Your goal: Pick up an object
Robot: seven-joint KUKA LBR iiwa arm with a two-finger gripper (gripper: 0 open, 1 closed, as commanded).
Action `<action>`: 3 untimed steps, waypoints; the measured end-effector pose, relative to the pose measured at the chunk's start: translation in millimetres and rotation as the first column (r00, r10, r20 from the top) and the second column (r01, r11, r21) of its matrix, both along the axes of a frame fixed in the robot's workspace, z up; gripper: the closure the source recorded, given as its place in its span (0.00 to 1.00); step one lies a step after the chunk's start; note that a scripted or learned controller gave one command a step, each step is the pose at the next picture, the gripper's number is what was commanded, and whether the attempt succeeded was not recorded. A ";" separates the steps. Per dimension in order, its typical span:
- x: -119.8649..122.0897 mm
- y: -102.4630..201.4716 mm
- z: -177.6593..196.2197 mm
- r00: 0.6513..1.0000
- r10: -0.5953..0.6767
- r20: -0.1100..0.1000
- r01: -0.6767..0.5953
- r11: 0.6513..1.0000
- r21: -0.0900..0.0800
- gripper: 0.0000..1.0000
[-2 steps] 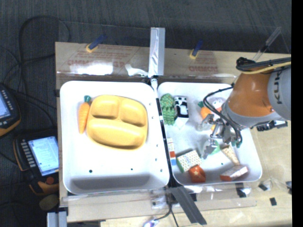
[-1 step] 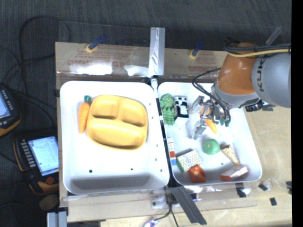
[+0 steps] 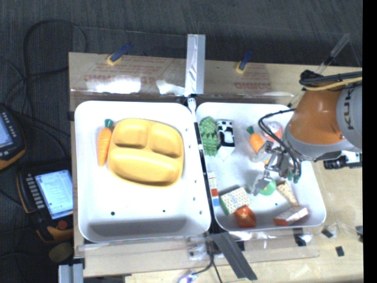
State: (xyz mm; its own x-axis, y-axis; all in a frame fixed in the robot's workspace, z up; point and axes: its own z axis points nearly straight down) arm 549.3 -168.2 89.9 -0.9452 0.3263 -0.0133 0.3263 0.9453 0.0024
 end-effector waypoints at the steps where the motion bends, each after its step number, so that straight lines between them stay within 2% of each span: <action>1: 57.6 13.9 -0.5 0.996 -0.087 0.000 0.087 0.996 0.000 0.00; 2: 2.6 -9.3 0.2 0.996 0.091 0.001 -0.091 0.996 -0.004 0.00; 3: 56.1 19.8 -0.3 0.990 0.140 0.000 -0.140 0.990 -0.004 0.00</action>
